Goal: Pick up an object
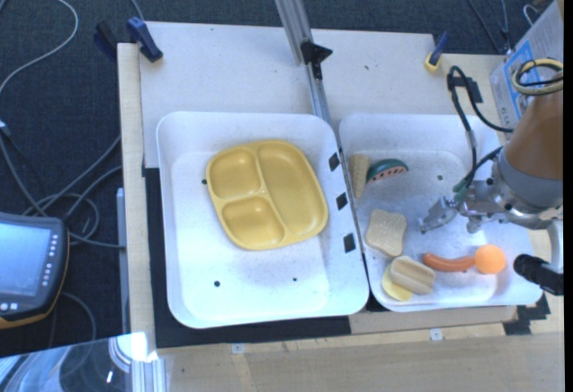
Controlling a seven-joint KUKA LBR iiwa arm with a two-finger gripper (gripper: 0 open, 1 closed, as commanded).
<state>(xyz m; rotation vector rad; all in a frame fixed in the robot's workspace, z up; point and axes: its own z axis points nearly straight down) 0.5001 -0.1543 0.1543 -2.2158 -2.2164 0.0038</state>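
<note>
On the tabletop (269,363), the left bin (260,292) carries a yellow divided plate (266,193), stiff and slick, best pinched at its rim. In the right bin (430,135), from the centre, lie a watermelon slice (385,170) at eleven o'clock, bread (387,232) at eight and an orange carrot (466,261) at five, seemingly light toys to grip across their middles. The tool (437,218) hangs released over the bin floor, grasping nothing; no writing is legible.

arm (537,149): cut by right edge | tablet (27,269): cut by left edge
</note>
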